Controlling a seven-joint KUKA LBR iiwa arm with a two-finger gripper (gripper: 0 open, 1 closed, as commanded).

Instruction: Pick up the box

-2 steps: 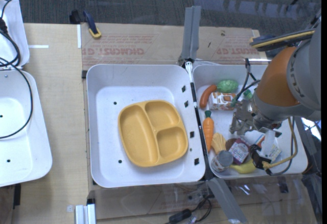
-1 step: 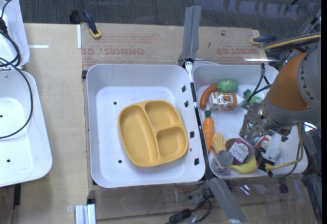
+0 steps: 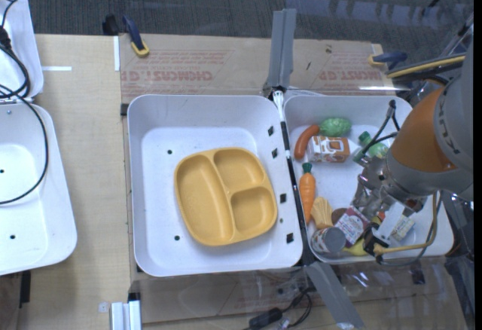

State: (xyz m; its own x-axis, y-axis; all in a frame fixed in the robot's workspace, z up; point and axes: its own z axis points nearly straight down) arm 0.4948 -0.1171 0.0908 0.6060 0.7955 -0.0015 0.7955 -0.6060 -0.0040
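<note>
The box [image 3: 330, 148] is a small orange and white carton lying in the upper part of the right bin [image 3: 422, 114], between a red sausage [image 3: 303, 140] and the arm. My gripper [image 3: 368, 203] hangs low over the bin's lower half, below and to the right of the box and apart from it. Just under the gripper lies a dark red and white packet [image 3: 349, 227]. The grey arm with its orange band [image 3: 422, 142] comes in from the right and hides the bin's right side.
The right bin also holds a green lettuce [image 3: 335, 126], a carrot [image 3: 307, 190], a pale yellow piece [image 3: 321, 211], a tin [image 3: 327, 241] and a yellow item [image 3: 370, 247]. A yellow divided plate [image 3: 224, 196] lies in the left bin [image 3: 143, 170].
</note>
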